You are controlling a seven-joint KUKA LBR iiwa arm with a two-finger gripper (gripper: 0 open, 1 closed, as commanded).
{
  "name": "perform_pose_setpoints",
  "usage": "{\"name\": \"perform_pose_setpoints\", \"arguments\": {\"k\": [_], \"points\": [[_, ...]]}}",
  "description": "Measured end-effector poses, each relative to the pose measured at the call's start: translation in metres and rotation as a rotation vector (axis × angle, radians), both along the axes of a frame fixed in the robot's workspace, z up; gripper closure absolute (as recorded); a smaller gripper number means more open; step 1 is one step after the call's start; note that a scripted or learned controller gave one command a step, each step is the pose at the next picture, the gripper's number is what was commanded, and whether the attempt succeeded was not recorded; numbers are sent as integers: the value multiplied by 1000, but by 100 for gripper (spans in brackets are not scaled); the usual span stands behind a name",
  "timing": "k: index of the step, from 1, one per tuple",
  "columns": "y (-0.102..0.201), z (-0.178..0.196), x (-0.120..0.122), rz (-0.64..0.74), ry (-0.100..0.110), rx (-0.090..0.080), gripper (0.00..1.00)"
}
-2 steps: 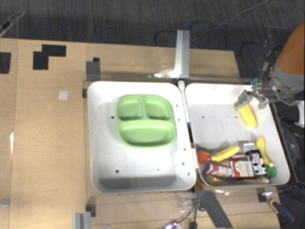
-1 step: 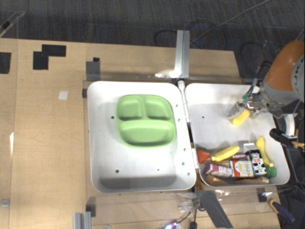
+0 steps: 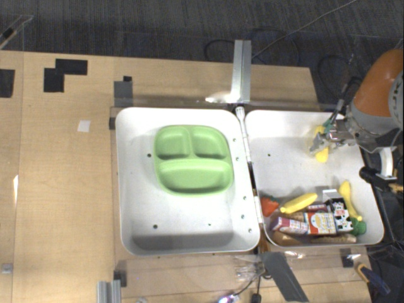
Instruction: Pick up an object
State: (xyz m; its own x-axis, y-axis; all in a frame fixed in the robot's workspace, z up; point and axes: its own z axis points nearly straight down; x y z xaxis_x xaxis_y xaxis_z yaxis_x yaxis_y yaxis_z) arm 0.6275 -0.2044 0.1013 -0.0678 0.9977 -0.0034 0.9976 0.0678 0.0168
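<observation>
yellow piece (image 3: 322, 156) below gripper (image 3: 320, 136)

The arm (image 3: 382, 100) is cut off by the right edge. The gripper (image 3: 323, 142) overlaps a small yellow-green object (image 3: 322, 155) too blurred to identify; finger state indeterminate. Items piled in the right bin (image 3: 284, 131) overlap; the carton's (image 3: 319, 221) print is illegible.

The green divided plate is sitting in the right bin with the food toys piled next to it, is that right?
Not quite. The green divided plate lies in the left bin, alone. The food toys are piled in the right bin, along its near edge. The camera view shows this.
</observation>
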Motion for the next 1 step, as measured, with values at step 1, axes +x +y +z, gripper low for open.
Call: {"name": "perform_pose_setpoints", "arguments": {"k": [1], "points": [[72,107,44,-33,8,2,100]]}}
